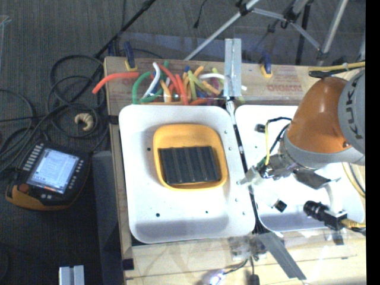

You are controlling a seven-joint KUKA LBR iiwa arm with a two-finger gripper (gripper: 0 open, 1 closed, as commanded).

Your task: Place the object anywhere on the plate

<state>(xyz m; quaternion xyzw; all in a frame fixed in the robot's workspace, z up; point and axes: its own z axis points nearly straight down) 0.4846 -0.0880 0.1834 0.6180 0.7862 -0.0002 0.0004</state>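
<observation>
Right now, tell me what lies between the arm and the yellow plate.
The yellow plate sits in the left bin; the arm hangs over the right bin. Between them run the two bins' adjoining rims. A dark ridged insert covers most of the plate's middle.
</observation>
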